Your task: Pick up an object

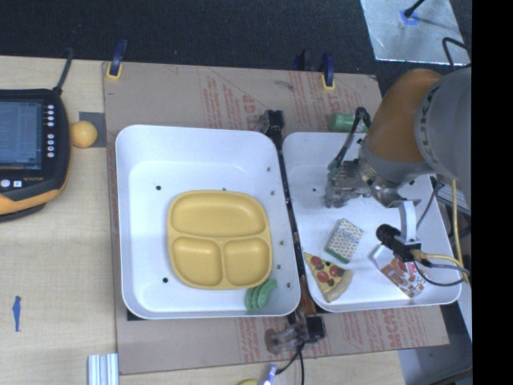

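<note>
Gripper [346,188] low in right bin [309,215], upper left area. Cannot tell finger state; nothing visibly held. Nearest candidates: green-white block [345,240] at 6 o'clock from gripper, pizza slice [327,275] beyond it near bin's lower left corner. Advice: centre over block, align with its narrow sides, descend straight, avoid bin wall.

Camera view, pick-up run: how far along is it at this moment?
Done: the arm has reached over the right bin. In hand: nothing seen; the gripper is low near that bin's back, and its grip is unclear. Left: the whole pick. The pizza slice, small patterned box and snack packet lie on the bin floor; the green toy sits beside the yellow tray.
</note>
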`<state>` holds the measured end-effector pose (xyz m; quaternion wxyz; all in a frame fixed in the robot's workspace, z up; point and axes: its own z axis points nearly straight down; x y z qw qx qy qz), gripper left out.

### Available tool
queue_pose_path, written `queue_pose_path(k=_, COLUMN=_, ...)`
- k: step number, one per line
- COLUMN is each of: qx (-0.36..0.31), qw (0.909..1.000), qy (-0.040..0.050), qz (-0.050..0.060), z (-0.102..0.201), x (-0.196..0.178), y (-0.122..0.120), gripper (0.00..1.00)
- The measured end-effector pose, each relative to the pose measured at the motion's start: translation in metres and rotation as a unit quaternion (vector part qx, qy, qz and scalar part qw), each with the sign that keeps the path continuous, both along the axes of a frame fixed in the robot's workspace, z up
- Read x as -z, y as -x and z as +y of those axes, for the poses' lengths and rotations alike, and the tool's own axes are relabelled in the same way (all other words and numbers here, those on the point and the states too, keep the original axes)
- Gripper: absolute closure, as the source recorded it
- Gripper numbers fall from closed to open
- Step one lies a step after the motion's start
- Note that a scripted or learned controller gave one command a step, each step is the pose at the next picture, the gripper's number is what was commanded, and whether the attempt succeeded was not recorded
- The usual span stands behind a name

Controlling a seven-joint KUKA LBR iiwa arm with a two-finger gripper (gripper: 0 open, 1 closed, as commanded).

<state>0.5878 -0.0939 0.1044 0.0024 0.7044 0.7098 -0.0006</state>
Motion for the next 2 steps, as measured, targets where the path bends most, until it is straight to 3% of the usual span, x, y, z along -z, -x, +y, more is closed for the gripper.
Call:
queue_pose_path(k=1, qx=0.001, qw=1.0000, qy=-0.0024, qz=0.002, z=0.078, x=-0.088, y=0.022, gripper=1.00)
queue_pose_path(k=2, qx=0.003, qw=1.0000, qy=-0.0019, qz=0.002, z=0.044, x=-0.150, y=0.006, gripper=1.00)
